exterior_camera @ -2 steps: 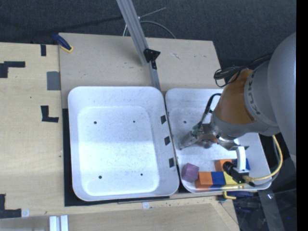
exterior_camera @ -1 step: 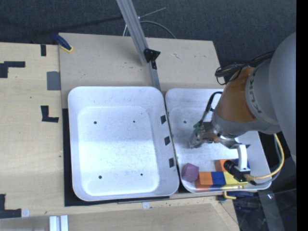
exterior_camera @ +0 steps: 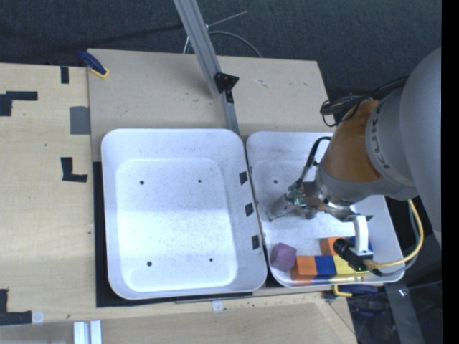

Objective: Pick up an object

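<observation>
gripper (exterior_camera: 281, 208) fingers sit slightly parted over the bare floor of the right bin (exterior_camera: 287, 147), with nothing between them. we note the purple block (exterior_camera: 284, 255), orange block (exterior_camera: 306, 265) and blue block (exterior_camera: 324, 264) grouped against the near wall, probably slid there.

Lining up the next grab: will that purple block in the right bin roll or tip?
The purple block looks flat-faced and squat, so probably slides rather than rolls. It seems rigid and likely light. An orange block close beside it may get nudged.
</observation>
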Robot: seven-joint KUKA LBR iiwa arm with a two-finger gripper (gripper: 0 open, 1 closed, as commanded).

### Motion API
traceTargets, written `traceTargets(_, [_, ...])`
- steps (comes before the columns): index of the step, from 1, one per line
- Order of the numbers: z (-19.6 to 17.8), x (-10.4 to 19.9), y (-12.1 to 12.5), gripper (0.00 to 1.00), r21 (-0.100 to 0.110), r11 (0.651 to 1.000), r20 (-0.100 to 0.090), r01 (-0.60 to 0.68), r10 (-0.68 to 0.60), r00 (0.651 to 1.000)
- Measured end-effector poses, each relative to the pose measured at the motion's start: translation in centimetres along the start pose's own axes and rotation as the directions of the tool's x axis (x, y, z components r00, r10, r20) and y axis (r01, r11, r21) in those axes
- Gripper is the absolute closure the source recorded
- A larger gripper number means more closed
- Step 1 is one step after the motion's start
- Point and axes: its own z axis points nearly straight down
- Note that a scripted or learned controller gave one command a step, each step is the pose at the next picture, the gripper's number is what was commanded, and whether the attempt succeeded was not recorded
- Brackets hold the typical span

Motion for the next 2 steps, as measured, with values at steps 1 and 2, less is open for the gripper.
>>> traceTargets(1, [-9.6,2.7,1.0,0.00,-0.012,1.000,0.003,0.003,-0.003,1.000])
traceTargets(2, [-8.7,-2.7,4.0,0.00,-0.005,1.000,0.005,-0.003,0.003,1.000])
